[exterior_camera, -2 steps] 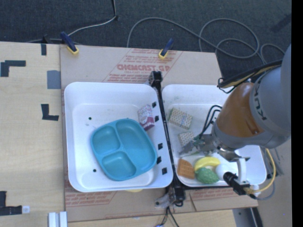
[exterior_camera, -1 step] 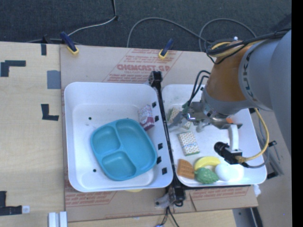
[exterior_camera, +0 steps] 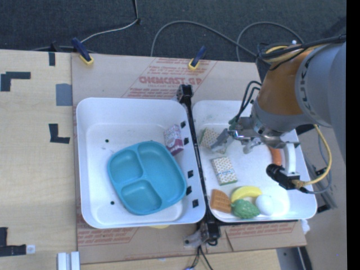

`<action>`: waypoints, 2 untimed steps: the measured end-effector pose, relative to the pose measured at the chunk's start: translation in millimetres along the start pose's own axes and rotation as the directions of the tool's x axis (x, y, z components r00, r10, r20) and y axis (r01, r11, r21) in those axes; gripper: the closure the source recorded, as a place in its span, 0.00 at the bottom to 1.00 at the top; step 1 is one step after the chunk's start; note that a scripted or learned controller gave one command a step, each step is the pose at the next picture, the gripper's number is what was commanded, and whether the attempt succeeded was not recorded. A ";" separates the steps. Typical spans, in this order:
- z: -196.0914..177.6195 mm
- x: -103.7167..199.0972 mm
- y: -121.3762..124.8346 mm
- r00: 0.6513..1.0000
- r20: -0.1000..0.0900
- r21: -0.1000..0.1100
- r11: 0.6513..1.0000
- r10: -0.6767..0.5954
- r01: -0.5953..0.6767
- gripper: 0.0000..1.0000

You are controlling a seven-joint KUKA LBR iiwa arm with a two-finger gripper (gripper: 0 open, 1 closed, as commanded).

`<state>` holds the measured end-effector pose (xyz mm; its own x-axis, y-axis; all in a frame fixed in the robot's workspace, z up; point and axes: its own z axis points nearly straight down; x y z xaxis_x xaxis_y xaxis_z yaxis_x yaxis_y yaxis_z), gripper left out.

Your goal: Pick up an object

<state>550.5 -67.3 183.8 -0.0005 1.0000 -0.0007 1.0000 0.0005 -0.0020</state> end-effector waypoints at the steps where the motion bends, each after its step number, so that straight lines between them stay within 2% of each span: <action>1: -0.1 3.0 -1.9 1.000 0.000 0.000 1.000 0.000 0.000 0.00; 2: 63.8 -27.8 0.7 1.000 0.000 0.001 1.000 0.000 0.000 0.00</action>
